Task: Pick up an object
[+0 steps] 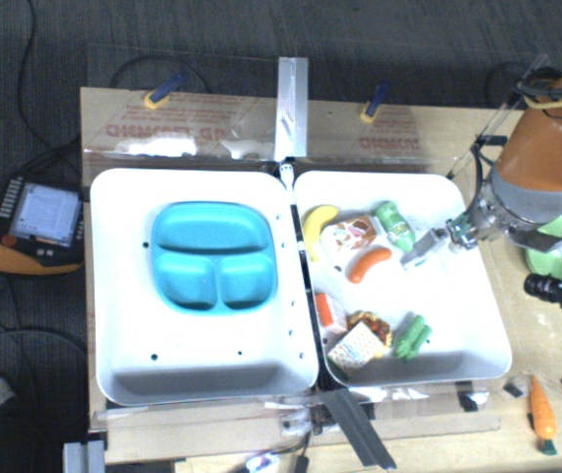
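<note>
Camera view: your end effector (429,246) hovers just right of the sausage (370,263), grip state unclear; next, descend onto it.

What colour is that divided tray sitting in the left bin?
The divided tray is bright light blue, standing out against the white left bin in the camera view.

**Two bins, one arm reaching in**

Left bin (123,363): blue divided tray (214,256). Right bin (478,323): banana (317,224), green bottle (393,225), orange sausage (370,263), green pepper (412,335), snack packet (357,341). Gripper (422,249) low over the right bin, beside the sausage; arm (532,166) at right.
</note>
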`<state>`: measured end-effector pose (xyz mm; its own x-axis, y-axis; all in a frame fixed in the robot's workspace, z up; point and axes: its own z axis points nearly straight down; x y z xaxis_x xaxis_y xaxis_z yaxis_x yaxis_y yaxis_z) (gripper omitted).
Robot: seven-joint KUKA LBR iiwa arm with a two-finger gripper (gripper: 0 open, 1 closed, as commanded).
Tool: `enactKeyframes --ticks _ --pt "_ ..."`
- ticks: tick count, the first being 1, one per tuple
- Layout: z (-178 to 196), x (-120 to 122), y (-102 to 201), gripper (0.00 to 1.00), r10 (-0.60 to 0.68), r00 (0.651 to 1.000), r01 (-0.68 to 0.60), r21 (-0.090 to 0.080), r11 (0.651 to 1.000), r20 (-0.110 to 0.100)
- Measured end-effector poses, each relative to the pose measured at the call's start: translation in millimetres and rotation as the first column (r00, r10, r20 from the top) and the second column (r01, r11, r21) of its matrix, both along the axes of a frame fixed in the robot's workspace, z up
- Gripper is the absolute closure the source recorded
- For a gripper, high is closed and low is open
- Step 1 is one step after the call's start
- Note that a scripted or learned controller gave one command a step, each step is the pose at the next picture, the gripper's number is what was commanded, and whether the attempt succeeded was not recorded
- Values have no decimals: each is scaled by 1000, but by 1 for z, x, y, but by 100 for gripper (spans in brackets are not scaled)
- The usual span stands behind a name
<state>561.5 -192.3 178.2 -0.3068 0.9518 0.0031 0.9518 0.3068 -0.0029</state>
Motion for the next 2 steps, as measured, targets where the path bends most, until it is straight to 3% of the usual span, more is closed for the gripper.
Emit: enactKeyframes --ticks 1,2 --pt "-90 36 17 0 76 997 -76 -8 997 10" --pt "-88 51 -22 0 26 1000 -26 6 1000 10"
